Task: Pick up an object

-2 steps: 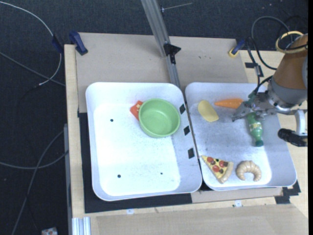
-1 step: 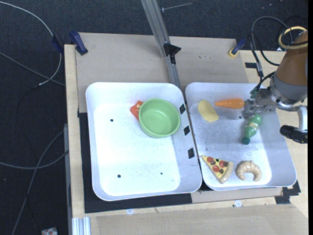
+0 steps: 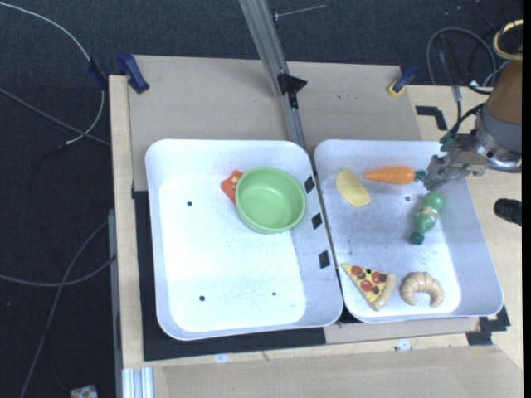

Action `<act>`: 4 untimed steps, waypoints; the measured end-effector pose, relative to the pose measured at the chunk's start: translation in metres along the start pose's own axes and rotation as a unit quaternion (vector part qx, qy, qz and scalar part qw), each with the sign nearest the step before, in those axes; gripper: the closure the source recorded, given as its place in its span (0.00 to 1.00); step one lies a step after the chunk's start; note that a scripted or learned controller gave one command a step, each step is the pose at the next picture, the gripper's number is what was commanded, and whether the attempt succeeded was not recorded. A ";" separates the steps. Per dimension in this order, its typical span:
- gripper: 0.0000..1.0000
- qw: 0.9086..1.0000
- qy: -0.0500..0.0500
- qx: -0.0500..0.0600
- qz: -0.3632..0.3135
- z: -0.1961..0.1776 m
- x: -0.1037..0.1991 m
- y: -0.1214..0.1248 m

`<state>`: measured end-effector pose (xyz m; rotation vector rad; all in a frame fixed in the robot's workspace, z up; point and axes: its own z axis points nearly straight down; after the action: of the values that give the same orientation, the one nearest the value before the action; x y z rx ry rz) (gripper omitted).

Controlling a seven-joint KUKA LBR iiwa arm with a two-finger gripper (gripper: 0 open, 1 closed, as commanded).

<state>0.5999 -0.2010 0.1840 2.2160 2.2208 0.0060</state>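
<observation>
Note: entries run from largest item to smallest; clock directions are read on the camera view.

Left bin (image 3: 207,305): holds the green bowl and a small red-orange piece. It plays no part in the likely pick.

Right bin (image 3: 473,247): holds five candidate objects. You should expect the pick to be made here.

Arm (image 3: 506,114): enters at 3 o'clock, with the wrist over the right bin's upper right corner.

Green bowl (image 3: 270,199): upright, at the left bin's 1 o'clock. The red-orange piece (image 3: 230,186) sits touching its 9 o'clock rim, partly hidden.

Gripper (image 3: 444,171): low over the bin, between the carrot's tip and the bottle's cap end. You cannot tell how far the fingers are parted, and no object is seen between them.

Green bottle (image 3: 425,215): lying tilted, just beside the gripper at its 6 o'clock. Judged the nearest target.

Carrot (image 3: 388,174): lying flat at the gripper's 9 o'clock, its tip close to the gripper.

Pizza slice (image 3: 369,283): at the bin's 7 o'clock, well apart from the gripper.

Croissant (image 3: 421,288): at 5 o'clock, near the pizza slice.

Yellow piece (image 3: 353,188): just beside the carrot's blunt end.

Risk 1: the round bottle may roll away from a closing finger.

Risk 2: with two objects this near, a descent may nudge the carrot or close between the two on nothing.
</observation>
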 end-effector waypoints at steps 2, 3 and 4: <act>1.00 1.000 0.004 0.006 -0.002 -0.058 0.058 0.003; 1.00 1.000 0.004 0.008 -0.002 -0.061 0.118 -0.001; 1.00 1.000 0.003 0.010 -0.001 -0.061 0.167 -0.024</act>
<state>0.5747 -0.0339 0.2447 2.2265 2.2361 -0.0090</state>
